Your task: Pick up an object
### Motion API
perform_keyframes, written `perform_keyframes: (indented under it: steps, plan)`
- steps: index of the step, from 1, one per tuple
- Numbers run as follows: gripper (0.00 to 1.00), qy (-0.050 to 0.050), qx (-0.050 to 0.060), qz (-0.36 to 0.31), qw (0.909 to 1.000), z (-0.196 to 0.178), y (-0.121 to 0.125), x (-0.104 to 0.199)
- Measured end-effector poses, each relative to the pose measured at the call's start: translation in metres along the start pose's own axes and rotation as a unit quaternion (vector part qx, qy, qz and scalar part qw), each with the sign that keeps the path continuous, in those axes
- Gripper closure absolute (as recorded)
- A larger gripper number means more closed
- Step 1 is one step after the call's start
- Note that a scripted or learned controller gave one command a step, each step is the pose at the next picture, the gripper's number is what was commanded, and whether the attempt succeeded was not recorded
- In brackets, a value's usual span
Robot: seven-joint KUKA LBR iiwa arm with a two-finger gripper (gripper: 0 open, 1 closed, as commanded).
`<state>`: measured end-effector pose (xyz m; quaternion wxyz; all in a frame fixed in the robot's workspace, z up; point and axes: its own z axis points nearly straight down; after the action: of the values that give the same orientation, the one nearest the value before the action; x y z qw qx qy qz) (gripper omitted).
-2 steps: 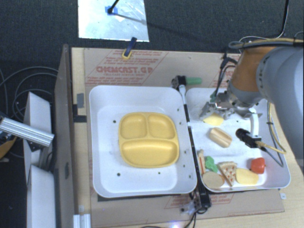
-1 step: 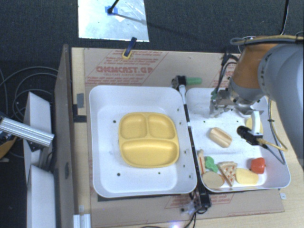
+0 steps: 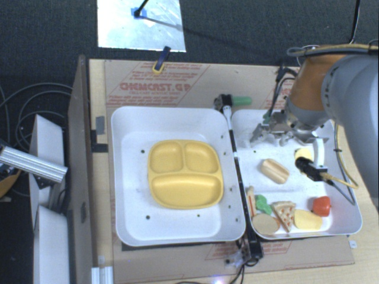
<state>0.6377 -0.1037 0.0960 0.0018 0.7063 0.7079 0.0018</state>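
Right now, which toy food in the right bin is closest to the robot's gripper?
The tan hot dog bun. It lies alone mid-bin, just below the gripper; the red tomato and pizza slice sit farther down.

My arm [image 3: 349, 81]: smooth grey casing, satin sheen; orange band glossy
My gripper [image 3: 273, 132]: bare grey metal, dull
Bins [image 3: 177, 229]: white plastic, smooth, slightly glossy
Divided plate [image 3: 185, 174]: yellow plastic, smooth, soft shine
Toy food [image 3: 275, 170]: moulded plastic, matt to faintly shiny
Bench sheet [image 3: 160, 84]: brown cardboard, matt, printed red
Floor [image 3: 47, 34]: dark carpet, rough
Floor panel [image 3: 141, 16]: shiny, reflective sheet
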Motion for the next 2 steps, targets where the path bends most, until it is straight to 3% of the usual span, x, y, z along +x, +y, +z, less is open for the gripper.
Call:
perform_keyframes:
  steps: [1,2]
  plan:
    - [0.00,0.000,0.006,0.004,1.0000,0.012,-0.095,-0.031]
    - [1.00,0.000,0.000,0.000,1.0000,0.000,-0.090,-0.028]
